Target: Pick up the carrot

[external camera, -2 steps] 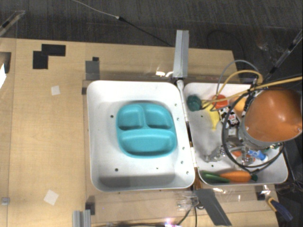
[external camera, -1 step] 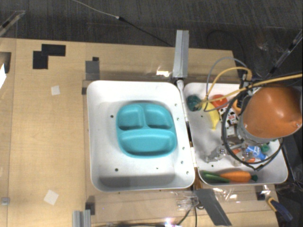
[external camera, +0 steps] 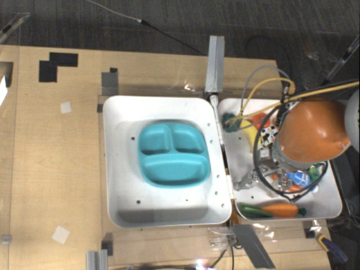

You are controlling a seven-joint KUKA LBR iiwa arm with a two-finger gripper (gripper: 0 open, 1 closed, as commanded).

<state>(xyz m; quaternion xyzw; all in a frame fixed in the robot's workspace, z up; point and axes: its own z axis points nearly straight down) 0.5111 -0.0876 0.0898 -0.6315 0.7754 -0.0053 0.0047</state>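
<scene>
Carrot (external camera: 277,210) (right bin (external camera: 332,207)) below arm (external camera: 312,131)

Up top, a dark grey carpeted floor (external camera: 112,16) runs the full width, with a thin cable (external camera: 95,4) trailing slantwise across it. Below that, the pale wooden tabletop (external camera: 50,167) spreads wide and evenly lit, grain running lengthwise. Black blocky markings (external camera: 56,65) sit near its far left corner, two small pale tape squares (external camera: 66,107) on the left side, and a grey metal post (external camera: 215,63) stands at the far edge.
</scene>
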